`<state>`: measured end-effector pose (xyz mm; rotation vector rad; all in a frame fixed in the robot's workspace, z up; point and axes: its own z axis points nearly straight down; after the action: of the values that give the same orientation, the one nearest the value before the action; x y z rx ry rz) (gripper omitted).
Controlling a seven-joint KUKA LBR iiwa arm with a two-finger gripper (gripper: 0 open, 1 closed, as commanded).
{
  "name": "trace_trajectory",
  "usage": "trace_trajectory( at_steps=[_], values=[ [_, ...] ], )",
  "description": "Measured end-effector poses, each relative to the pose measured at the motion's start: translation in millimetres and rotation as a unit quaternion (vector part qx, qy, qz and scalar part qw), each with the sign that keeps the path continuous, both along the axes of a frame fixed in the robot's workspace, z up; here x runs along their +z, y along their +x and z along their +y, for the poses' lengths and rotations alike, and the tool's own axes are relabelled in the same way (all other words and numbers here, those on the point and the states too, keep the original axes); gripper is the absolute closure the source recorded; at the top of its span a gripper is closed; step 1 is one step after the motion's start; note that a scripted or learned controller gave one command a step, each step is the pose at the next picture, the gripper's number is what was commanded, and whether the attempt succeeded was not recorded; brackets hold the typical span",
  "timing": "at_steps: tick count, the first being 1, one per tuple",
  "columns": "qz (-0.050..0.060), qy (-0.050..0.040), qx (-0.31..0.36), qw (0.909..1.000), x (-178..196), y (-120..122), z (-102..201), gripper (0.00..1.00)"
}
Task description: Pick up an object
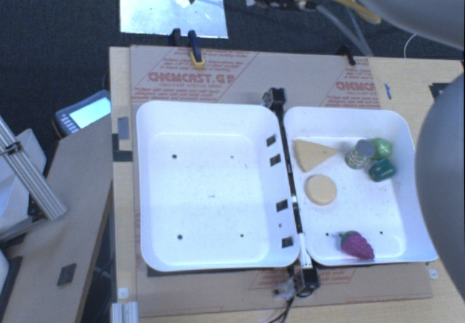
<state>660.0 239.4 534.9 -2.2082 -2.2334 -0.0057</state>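
In the right bin [407, 169], nearest the camera at about 6 o'clock of its floor, lies a purple berry-like toy [357, 244]. Beyond it, near the centre, sits a round tan disc [320, 189]. Farther back, at 11 o'clock, rests a tan wedge [313, 154], and at 1 o'clock a small grey-green can [358, 155] touches two green pieces [381, 160]. The left bin [156, 169] lies alongside. Whether the end effector is parted or closed, I cannot tell.

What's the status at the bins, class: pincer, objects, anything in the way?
Pincer state unreadable. Right bin holds cheese wedge, tan disc, green pieces, purple berry, all unpicked. Grey arm overhangs that bin's right edge.
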Motion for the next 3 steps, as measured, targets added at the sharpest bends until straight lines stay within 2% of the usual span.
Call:
trace_trajectory(
  at_steps=[1,2,3],
  values=[
    [-0.002,-0.0005,-0.001,1.0000,12.2,1.0,-4.7,1.00],
    [0.008,-0.0040,-0.007,0.9999,-108.2,-50.9,-45.0,1.00],
    [-0.007,0.0001,-0.004,1.0000,3.0,9.9,-36.2,1.00]
  ],
)
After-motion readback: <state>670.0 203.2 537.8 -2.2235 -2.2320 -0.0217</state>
